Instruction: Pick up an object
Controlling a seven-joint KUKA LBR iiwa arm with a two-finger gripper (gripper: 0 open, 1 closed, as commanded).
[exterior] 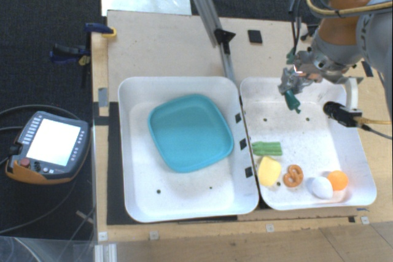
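Pincer (293, 95) hangs above the right bin's (356, 150) upper part, a small dark green piece (294, 101) apparently nipped between its narrow fingers, seemingly lifted. Green block (267, 148), yellow piece (269, 171), pretzel (293, 176), white egg (320, 187) and orange ball (337, 180) lie below; a teal plate (190, 132) fills the left bin (132, 156).

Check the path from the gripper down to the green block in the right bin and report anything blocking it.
Nothing visible blocks it. The gripper hangs over bare floor at the back of the right bin; the green block lies nearer the front, its top uncovered, with the yellow object just in front of it.
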